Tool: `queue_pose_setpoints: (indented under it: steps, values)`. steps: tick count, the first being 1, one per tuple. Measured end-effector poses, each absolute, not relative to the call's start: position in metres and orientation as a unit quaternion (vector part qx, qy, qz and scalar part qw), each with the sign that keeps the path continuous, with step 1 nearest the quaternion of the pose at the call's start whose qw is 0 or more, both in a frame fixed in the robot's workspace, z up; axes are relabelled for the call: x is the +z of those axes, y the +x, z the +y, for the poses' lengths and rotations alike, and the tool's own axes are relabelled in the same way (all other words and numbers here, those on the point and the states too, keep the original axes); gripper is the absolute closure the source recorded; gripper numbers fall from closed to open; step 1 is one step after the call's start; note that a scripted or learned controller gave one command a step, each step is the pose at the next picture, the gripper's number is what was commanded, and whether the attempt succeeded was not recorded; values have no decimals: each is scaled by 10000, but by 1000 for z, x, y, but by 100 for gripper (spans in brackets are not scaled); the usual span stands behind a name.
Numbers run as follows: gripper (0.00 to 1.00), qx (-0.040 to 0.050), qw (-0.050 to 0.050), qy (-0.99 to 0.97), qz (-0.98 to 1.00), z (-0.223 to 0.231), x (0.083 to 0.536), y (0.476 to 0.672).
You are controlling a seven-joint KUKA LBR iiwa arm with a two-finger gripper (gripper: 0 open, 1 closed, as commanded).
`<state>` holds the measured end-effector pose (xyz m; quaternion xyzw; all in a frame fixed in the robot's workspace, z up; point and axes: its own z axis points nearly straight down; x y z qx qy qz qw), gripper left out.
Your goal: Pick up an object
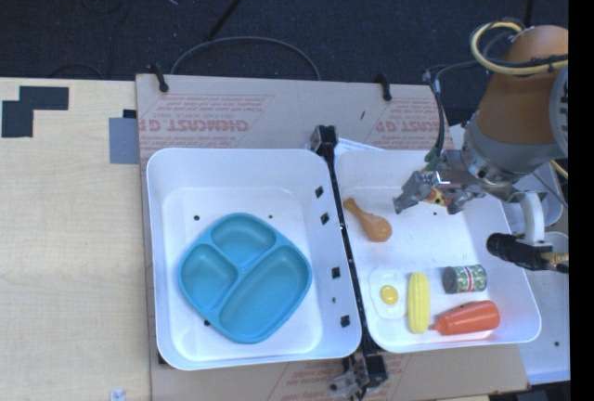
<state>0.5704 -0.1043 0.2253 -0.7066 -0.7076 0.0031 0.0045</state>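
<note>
I see the claw (434, 195) over the right bin (520, 334), far side; can't tell its state. Drumstick (368, 221) lies just left of it. Egg (388, 293), corn (419, 301), can (465, 278), carrot (467, 318) near edge. Blue plate (244, 277) in left bin (167, 195).

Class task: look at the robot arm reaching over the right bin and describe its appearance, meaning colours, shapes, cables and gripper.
The arm has a rounded grey body beneath a broad orange band. A yellowish cable loops above the band, and thin dark cables run down its side. The gripper is small, grey and metallic, with angular parts and orange-yellow touches. No markings are legible.
</note>
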Motion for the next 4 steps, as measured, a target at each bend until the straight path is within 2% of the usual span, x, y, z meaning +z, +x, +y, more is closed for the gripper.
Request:
queue_pose_setpoints:
  steps: [2,3,4]
  values:
    - [0,29,46,-7073,-7069,-110,129,578]
    - [100,29,44,-7089,-7053,-112,141,578]
    - [100,2,5,-7068,-7075,-106,184,582]
